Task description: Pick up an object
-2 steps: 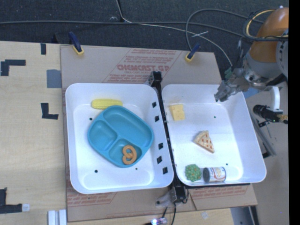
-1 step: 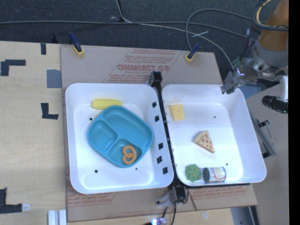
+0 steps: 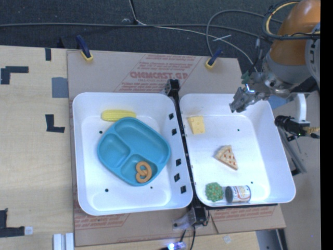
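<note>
Gripper (image 3: 240, 104) hangs over the right bin (image 3: 270, 139) back rim; whether it is open or holding anything, cannot tell. Nearest item, cheese block (image 3: 196, 124), looks light, stiff; grasp its flat sides.

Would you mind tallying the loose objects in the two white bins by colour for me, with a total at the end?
Yellow: 2, the corn cob and the cheese cube
Blue: 1, the divided plate
Orange-brown: 2, the pretzel on that plate and the pizza slice
Green: 1, the broccoli
White and red: 1, the can on its side
Total: 7
</note>
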Available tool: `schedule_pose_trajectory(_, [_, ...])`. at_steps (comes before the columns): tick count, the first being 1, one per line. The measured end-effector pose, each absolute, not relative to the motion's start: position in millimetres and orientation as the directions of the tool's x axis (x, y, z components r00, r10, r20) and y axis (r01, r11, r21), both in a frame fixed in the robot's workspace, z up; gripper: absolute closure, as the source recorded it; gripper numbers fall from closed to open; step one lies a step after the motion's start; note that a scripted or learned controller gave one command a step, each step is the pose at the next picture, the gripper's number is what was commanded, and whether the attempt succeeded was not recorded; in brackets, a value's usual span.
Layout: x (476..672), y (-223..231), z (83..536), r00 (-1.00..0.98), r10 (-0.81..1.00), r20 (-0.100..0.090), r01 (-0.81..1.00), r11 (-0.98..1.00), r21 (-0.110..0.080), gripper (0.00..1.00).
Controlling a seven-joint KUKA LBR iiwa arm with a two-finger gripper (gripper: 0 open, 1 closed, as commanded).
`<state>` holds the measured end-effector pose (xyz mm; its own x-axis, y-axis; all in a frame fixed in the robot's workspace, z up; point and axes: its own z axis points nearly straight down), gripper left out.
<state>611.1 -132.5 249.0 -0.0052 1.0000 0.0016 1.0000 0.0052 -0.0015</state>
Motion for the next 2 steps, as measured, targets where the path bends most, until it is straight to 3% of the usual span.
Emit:
schedule_pose_trajectory(1, [586.1, -83, 234, -0.005, 1.000, 0.001, 1.000, 0.005, -0.004, 1.00])
schedule_pose_trajectory(2, [573.9, -34, 238, -0.006, 1.000, 0.002, 1.000, 0.006, -0.002, 1.00])
